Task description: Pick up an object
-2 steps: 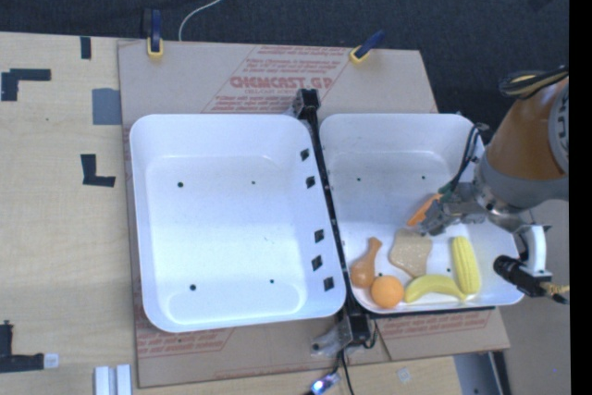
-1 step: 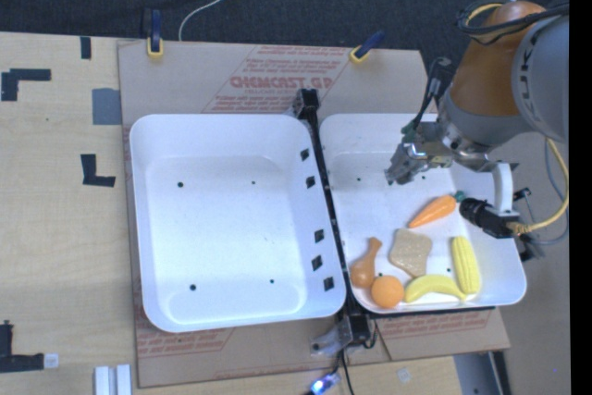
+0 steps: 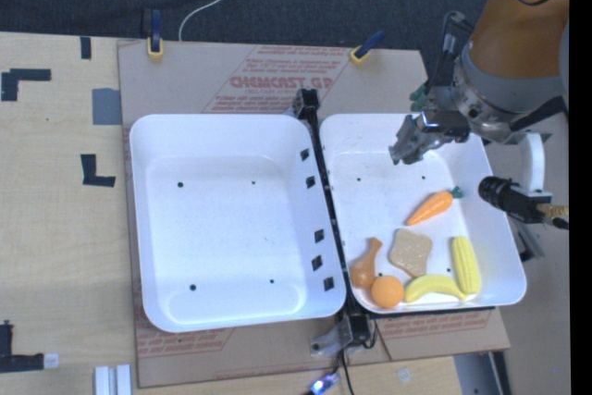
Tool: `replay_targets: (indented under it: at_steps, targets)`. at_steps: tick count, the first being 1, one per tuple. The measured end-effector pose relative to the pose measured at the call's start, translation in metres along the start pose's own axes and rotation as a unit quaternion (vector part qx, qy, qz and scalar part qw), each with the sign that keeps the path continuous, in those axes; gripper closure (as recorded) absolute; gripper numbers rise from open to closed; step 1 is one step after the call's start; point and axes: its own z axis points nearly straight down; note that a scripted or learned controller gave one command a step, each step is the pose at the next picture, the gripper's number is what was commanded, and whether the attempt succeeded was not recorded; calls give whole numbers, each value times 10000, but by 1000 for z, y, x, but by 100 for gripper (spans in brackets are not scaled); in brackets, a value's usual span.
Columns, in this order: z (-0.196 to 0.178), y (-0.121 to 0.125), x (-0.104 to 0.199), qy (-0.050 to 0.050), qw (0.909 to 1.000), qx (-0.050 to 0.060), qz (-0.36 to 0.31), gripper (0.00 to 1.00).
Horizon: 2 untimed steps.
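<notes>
End effector [image 3: 408, 146] poised over right bin [image 3: 370, 143] far edge, finger state indiscernible. Carrot [image 3: 431, 207] seen nearer bin's near-right corner, long axis diagonal; nothing held.

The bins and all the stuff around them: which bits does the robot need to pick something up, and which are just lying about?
For the job:
- tool
- carrot
- corn cob
- banana
- orange
- bread slice
- chicken drumstick
- right bin, holding all the food

Just lying about:
- left bin
- cardboard sheet
- two clamps
- white cable
</notes>
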Motion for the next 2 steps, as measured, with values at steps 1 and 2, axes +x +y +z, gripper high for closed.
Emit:
replay_targets:
  at_steps: [1, 2]
  targets:
    - [-115, -18, 72, 2, 10000, 6, -7, 100]
    - [-192, -8, 125, -2, 10000, 26, 10, 100]
